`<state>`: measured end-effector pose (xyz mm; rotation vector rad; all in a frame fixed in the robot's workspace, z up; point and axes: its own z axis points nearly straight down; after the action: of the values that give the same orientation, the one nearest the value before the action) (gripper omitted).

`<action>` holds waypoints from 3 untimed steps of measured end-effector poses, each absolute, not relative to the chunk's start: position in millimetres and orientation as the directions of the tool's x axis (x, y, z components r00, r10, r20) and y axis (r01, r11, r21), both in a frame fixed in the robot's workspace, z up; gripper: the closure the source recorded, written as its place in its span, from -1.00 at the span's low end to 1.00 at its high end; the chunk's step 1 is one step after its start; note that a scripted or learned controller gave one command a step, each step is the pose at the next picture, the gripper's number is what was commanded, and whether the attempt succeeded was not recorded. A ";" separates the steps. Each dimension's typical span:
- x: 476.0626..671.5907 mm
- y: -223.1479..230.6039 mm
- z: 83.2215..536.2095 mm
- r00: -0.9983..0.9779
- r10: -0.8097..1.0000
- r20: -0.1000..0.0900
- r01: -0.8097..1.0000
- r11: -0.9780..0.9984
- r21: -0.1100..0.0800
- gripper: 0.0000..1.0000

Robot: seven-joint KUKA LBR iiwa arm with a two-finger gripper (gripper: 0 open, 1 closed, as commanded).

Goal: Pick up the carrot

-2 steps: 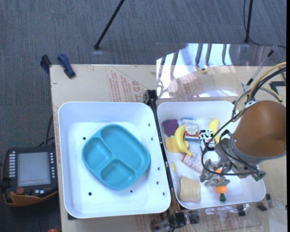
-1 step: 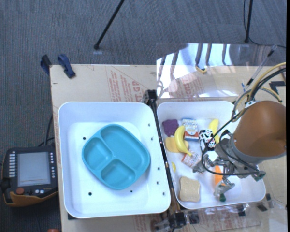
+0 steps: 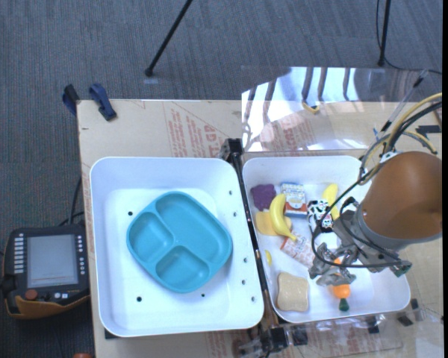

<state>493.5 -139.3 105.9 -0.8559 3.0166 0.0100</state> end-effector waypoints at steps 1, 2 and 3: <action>490.5 -127.8 136.1 -0.833 -0.553 -0.003 -0.553 0.833 0.001 1.00; 501.3 -108.0 173.2 -0.944 -0.330 -0.004 -0.330 0.944 0.002 1.00; 492.5 -134.1 163.6 -0.967 -0.256 0.001 -0.256 0.967 0.003 1.00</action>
<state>492.5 -134.1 163.6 -0.4052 3.1165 0.0050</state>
